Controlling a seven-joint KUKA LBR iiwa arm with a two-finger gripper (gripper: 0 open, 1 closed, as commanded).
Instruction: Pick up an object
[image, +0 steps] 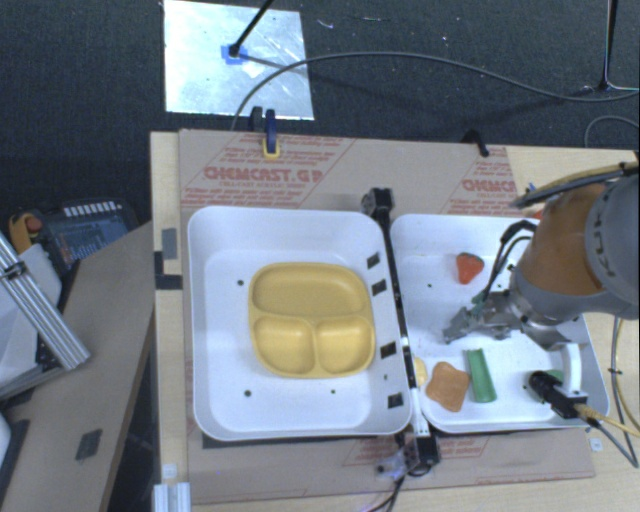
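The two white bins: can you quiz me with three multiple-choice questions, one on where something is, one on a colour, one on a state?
1. Where is the yellow divided tray?
A. left bin
B. right bin
C. on the floor

2. What colour is the stick-shaped object in the right bin?
A. blue
B. green
C. white

3. How does the orange-red object lie?
A. inside the tray
B. loose on the bin floor, apart from the gripper
C. stacked on the stick

Answers: 1 A, it fills the left bin; 2 B, plainly green; 3 B, bare white floor surrounds it.
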